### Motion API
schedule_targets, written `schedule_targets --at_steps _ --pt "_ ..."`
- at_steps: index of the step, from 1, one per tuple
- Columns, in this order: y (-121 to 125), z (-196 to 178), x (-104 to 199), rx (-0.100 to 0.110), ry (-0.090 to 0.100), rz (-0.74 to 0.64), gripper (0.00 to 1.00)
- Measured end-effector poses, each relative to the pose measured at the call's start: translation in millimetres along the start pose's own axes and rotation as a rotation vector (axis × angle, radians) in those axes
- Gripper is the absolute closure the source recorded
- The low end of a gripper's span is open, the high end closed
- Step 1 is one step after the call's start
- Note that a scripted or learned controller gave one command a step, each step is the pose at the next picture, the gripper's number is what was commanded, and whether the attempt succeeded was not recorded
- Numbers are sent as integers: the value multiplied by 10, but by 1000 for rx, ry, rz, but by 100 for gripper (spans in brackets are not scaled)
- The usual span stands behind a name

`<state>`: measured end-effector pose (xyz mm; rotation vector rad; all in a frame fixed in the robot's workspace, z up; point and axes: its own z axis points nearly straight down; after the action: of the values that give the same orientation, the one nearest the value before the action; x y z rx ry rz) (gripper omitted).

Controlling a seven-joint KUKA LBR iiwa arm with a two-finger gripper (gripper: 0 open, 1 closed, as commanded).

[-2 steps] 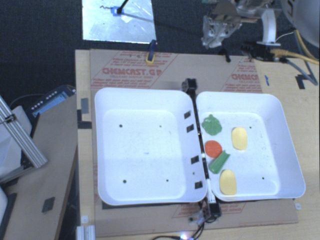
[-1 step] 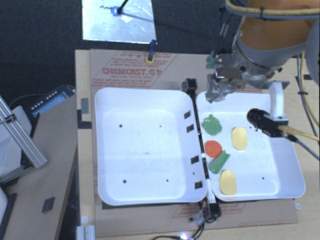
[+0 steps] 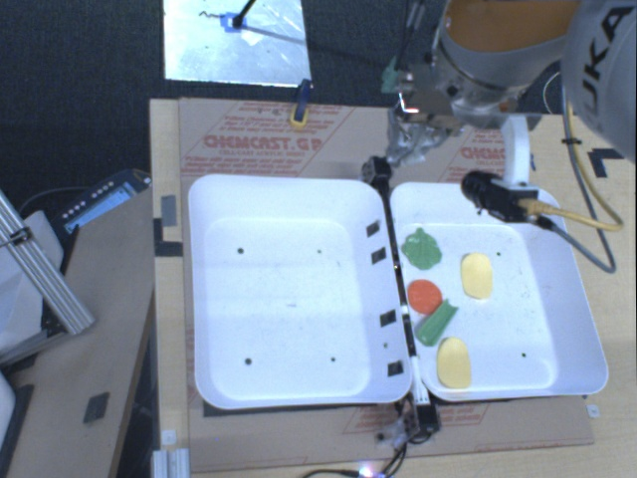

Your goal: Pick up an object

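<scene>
The right bin (image 3: 557, 297) holds several small objects. A green leafy piece (image 3: 421, 249) lies near its left wall. Below it sits a round red-orange piece (image 3: 425, 294), and a green pod-shaped piece (image 3: 437, 321) touches that one. A yellow oval (image 3: 477, 275) lies further right, and another yellow oval (image 3: 454, 362) sits near the front. My gripper (image 3: 410, 145) hangs above the back edge between the two bins, well behind the objects. Nothing shows between its fingers.
The left bin (image 3: 284, 287) stands beside the right one, joined by black clips (image 3: 386, 285) along the divide. A black cable fitting (image 3: 498, 195) overhangs the right bin's back edge. A yellow clamp (image 3: 299, 118) and a shiny metal sheet (image 3: 237, 26) lie behind.
</scene>
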<state>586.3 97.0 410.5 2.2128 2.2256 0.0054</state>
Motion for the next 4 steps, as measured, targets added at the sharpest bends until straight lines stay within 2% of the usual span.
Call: schedule_targets --at_steps 1,2,3,4 --pt "853 -10 46 -4 -1 1 100" --pt "826 -158 255 1 1 0 100" --pt "-199 876 528 20 -1 -2 100" --pt "-135 704 508 2 1 1 100"
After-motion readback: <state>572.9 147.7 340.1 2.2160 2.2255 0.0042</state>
